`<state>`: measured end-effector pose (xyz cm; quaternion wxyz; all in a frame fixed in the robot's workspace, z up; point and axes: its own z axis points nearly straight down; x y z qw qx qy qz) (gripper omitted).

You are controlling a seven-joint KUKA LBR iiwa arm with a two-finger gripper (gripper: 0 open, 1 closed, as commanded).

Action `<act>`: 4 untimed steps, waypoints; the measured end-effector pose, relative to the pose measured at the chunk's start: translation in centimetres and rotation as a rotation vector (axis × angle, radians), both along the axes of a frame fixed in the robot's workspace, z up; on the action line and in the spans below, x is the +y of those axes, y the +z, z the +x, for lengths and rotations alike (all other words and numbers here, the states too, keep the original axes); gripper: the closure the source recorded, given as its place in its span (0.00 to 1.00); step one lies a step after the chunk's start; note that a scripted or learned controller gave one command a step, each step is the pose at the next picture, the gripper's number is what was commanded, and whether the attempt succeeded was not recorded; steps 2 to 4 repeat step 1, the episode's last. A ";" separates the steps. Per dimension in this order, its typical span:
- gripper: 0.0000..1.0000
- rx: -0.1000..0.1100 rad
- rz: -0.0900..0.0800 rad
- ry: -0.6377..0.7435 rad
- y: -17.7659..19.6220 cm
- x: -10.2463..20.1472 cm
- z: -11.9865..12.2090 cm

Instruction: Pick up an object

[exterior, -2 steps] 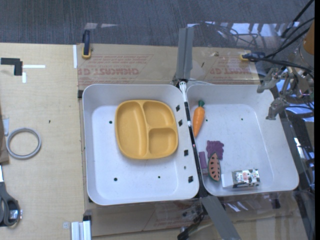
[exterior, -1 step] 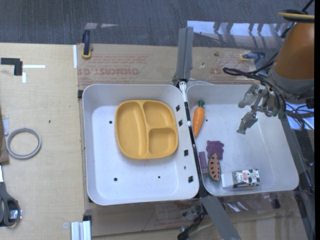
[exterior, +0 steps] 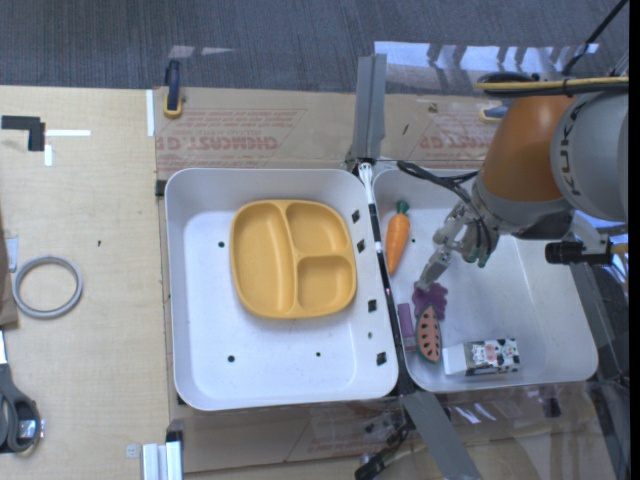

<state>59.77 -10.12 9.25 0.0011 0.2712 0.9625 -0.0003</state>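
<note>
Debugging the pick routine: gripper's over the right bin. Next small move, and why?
Probably a short descent toward the purple toy. The gripper hangs just above it in the right white bin, with nothing visibly between its fingers, and the orange toy carrot lies further off to the side.

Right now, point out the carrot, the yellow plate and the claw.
carrot [exterior: 397,241]: camera view, middle of its orange body.
yellow plate [exterior: 262,258]: camera view, floor of its large compartment.
claw [exterior: 436,268]: camera view, between the fingertips.

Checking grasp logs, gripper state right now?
Gripper: cannot be told; it hangs over the right bin just above the purple toy, with nothing visibly between it.
</note>
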 end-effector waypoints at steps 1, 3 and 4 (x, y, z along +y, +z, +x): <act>0.00 0.000 -0.001 0.112 10.0 2.6 -6.2; 0.00 0.000 -0.001 0.112 10.0 2.6 -6.2; 0.00 0.000 -0.001 0.112 10.0 2.6 -6.2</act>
